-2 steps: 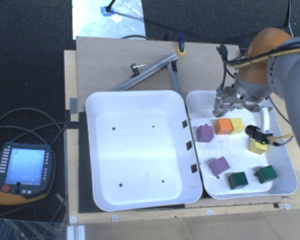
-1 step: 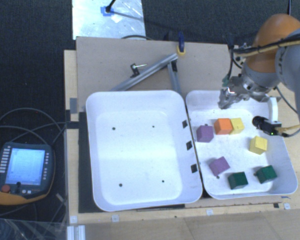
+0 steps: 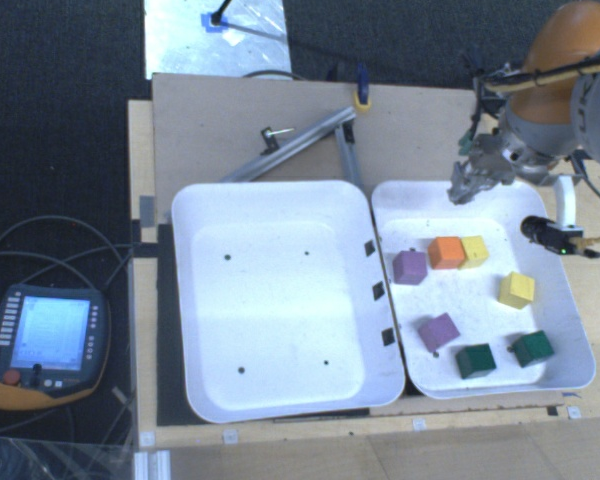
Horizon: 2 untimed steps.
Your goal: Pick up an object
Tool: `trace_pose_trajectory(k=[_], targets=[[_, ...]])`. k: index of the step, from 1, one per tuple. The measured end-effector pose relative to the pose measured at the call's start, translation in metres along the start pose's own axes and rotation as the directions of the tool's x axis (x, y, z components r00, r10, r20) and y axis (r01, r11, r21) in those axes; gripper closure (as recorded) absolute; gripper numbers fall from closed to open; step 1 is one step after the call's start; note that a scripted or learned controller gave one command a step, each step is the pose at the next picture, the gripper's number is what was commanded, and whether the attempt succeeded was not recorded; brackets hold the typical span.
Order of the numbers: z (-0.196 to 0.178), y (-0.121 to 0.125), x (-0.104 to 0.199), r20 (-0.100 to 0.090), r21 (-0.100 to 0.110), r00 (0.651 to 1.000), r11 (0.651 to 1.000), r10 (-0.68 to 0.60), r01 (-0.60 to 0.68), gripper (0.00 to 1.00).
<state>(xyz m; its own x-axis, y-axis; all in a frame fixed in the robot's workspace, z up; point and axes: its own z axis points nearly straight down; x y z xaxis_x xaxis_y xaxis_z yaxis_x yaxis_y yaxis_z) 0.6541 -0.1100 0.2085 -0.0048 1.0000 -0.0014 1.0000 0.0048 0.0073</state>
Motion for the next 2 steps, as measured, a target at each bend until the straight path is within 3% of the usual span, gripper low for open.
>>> trace_pose_trajectory(k=[1, 2], targets=[[-0.032, 0.002, 0.000, -0.001, 0.001, 1.000, 1.000, 0.000, 0.000, 1.00], [-0.026, 0.003, 0.058, -0.003, 0.006, 1.000, 1.000, -0.006, 0.006, 1.00]])
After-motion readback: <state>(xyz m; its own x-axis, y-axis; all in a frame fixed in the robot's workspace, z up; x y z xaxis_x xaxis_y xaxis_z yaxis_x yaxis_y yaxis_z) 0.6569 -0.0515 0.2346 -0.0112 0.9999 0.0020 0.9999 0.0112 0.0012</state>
